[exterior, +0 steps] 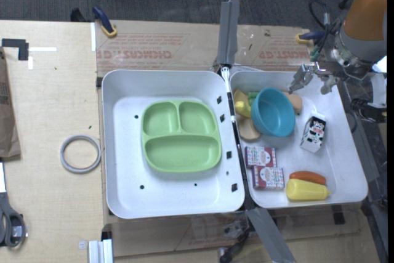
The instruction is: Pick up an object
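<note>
At the right bin's (345,151) far edge we see our gripper (306,76) hovering with nothing between its parted fingers, just below it the blue bowl (274,111), milk carton (313,133) nearby, green divided plate (181,135) alone in the left bin (117,151).

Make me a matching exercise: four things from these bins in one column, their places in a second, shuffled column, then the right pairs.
Things:
1. green divided plastic plate
2. blue plastic bowl
3. yellow toy pepper
4. small black-and-white carton

Places:
A. near front corner of the right bin
B. lying in the left bin
C. toward the back of the right bin, tipped on its side
D. right of the bowl, in the right bin

Pairs: 1-B, 2-C, 3-A, 4-D
</note>
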